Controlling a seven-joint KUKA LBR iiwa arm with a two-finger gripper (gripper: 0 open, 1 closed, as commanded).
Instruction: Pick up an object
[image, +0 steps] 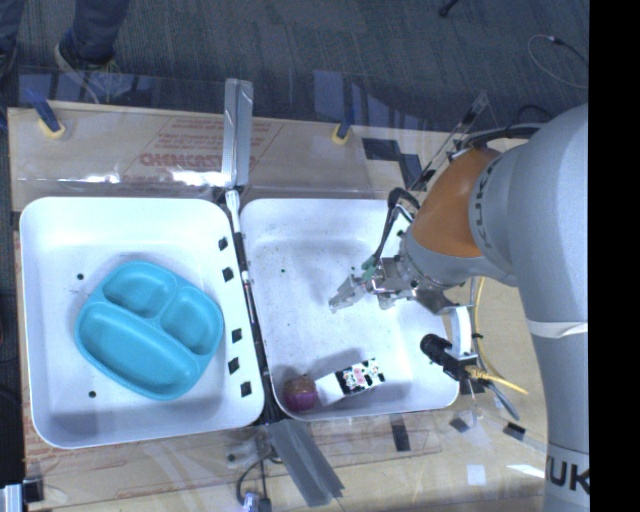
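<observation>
Overhead slant view of bench (130, 165) w/ two shallow white bins side by side. Left bin (50, 240): holds a blue divided tray (150, 328), three compartments, lying flat, roughly centred, slightly toward near side. Right bin (300, 225): two small objs. along near wall. Dark purple round obj. (301, 392), onion-like, at near-left corner, touching or just beside near wall. Small black-and-white patterned box (360, 378) just right of it, lying tilted, left end near the round obj.; contact between the two not resolvable. Floor of right bin speckled w/ fine dark spots.

Grey arm (545, 230) w/ orange band (450, 210) enters from right, wrist over right half of right bin. Gripper (345, 295) approx. mid-bin, pointing left, fingers angled down toward bin floor. Jaws apparently parted narrowly, nothing seen between them; exact gap hard to read at this res. Gripper well apart from both objs., which lie nearer than it. Cables run from wrist along far-right side. Black bracket (445, 355) w/ yellow-tipped part at right rim of right bin.
</observation>
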